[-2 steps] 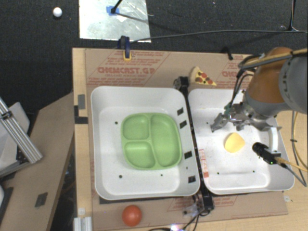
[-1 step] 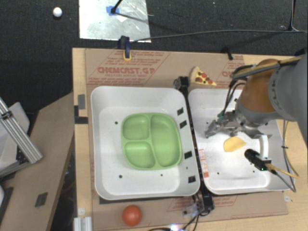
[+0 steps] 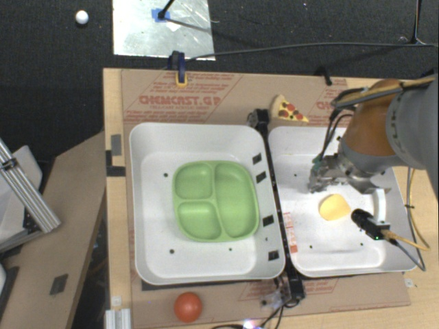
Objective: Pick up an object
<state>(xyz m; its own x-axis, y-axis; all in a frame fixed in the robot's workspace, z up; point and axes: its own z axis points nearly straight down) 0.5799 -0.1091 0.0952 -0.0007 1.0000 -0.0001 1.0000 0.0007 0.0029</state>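
Note:
A yellow rounded object [image 3: 334,207] lies in the right bin [image 3: 302,245], near its middle. My gripper [image 3: 320,181] hangs low over that bin, just up and left of the yellow object, close to it. The grey arm with its orange band [image 3: 370,125] comes in from the right above it.
A green divided plate [image 3: 215,199] rests in the left bin [image 3: 147,184]. A toy pizza slice [image 3: 289,110] lies on the cardboard behind the right bin. An orange-red ball [image 3: 188,306] sits on the bench in front of the left bin. A blue clamp [image 3: 178,67] holds the back edge.

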